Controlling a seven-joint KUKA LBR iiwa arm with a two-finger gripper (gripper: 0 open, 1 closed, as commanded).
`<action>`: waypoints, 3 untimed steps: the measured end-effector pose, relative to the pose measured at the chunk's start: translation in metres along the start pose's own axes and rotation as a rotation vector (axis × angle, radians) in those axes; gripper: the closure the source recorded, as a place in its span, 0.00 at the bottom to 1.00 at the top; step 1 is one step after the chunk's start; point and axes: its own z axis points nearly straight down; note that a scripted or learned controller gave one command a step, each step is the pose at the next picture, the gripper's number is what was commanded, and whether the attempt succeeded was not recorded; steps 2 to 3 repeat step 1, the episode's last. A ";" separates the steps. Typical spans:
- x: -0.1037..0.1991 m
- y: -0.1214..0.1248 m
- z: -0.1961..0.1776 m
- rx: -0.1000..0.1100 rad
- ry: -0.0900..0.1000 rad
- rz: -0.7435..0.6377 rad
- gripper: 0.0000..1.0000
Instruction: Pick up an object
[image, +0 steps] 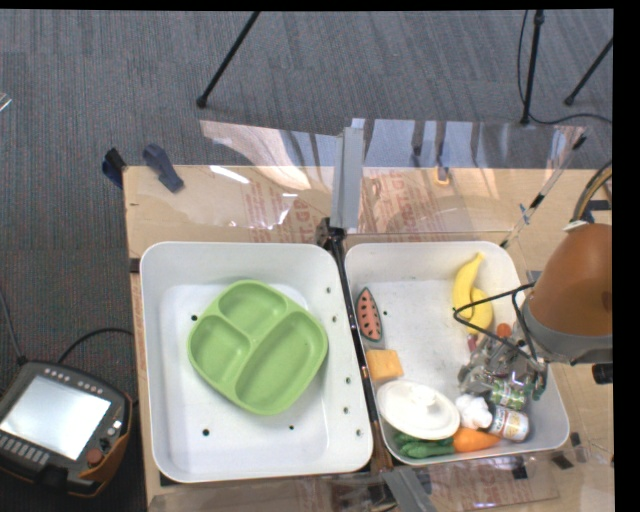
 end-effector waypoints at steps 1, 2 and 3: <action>0.026 -0.030 0.000 -0.006 0.002 -0.013 0.00; 0.026 -0.030 0.000 -0.006 0.002 -0.013 0.00; 0.026 -0.030 0.000 -0.006 0.002 -0.013 0.00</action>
